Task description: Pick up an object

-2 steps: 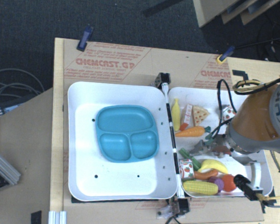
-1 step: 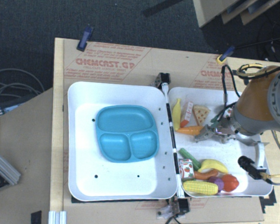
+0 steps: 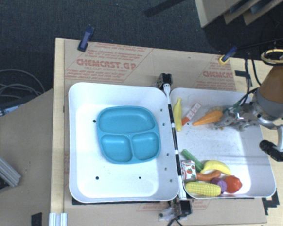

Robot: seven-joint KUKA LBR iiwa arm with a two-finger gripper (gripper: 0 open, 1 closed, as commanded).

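Low in the right bin point(image 3: 256, 143), the end effector point(image 3: 227, 120) sits just beside the carrot's point(image 3: 207, 117) blunt end, seemingly lined up for a grasp, though I cannot tell how wide it stands.
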